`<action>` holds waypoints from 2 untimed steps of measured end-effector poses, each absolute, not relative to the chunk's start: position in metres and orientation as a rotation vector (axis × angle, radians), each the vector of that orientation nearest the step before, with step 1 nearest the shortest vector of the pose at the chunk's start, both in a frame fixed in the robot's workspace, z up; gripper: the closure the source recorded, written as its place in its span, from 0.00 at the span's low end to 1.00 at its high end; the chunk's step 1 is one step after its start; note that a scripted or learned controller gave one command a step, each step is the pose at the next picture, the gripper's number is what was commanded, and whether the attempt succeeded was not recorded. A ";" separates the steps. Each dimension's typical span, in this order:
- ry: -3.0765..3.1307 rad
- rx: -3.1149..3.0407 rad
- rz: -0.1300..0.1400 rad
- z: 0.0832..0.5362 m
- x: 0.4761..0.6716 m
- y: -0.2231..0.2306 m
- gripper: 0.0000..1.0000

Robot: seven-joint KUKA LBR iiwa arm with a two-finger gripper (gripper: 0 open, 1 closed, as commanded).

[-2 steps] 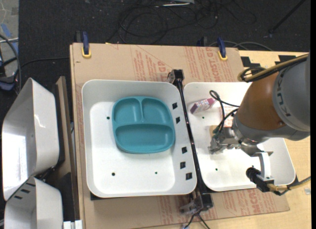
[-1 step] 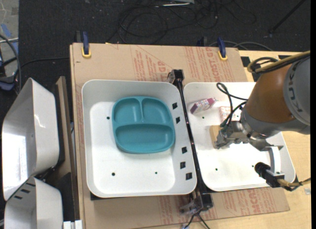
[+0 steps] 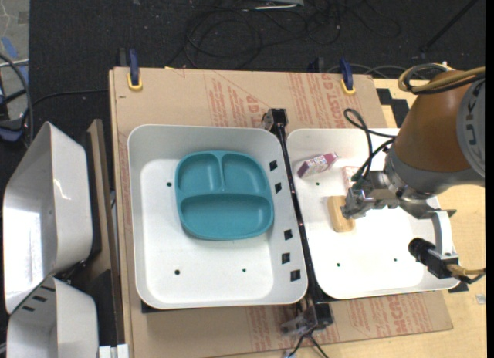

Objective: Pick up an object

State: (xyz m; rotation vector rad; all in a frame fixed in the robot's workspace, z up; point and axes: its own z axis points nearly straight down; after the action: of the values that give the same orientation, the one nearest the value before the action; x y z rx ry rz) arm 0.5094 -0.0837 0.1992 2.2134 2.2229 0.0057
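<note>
In the right bin (image 3: 370,271) a tan wooden block (image 3: 339,215) lies near the middle left, and a small pink and white packet (image 3: 317,164) lies toward the far left corner. My gripper (image 3: 356,203) hangs low over the right bin, just right of the tan block and touching or nearly touching its edge. The arm comes in from the right and covers the wrist. Nothing shows between the gripper's tips.
The left bin (image 3: 154,271) holds a teal divided plate (image 3: 225,195) in its upper middle. A black divider with clips (image 3: 289,217) runs between the two bins. Brown cardboard (image 3: 231,94) lies under both bins.
</note>
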 end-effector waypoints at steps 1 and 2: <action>2.221 2.213 0.006 0.259 0.519 -0.086 1.00; 2.232 2.212 0.002 0.258 0.517 -0.035 1.00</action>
State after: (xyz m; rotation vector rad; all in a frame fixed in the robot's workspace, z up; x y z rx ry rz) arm 0.5169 -0.0354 0.2585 2.2121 2.2318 0.0022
